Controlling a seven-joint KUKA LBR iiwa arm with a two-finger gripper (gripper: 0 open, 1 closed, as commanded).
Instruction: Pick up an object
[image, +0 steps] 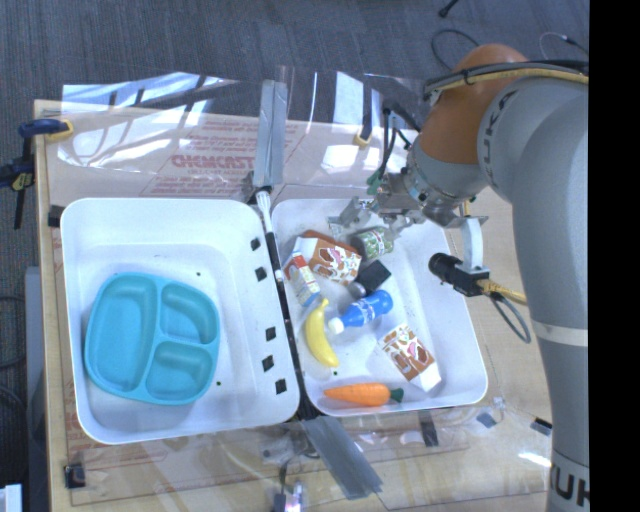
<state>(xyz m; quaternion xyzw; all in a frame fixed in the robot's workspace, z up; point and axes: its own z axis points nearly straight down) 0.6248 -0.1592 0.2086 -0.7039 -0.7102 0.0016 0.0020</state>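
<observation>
One banana (321, 338), one carrot (357, 396), one blue tray (152, 339)

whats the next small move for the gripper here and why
Probably a short drop straight down. The gripper hangs at the far end of the right bin, just over the small green-labelled can and beside the brown carton. Nothing shows between its fingers, so lowering onto the can looks like the nearest chance.

dark grey carpet floor (150, 40) along far side and left edge. pale wood table (150, 150) under clear plastic sheet (200, 120) with red lettering, glare on far part. blue clamp (40, 128) at table's far left corner.
</observation>
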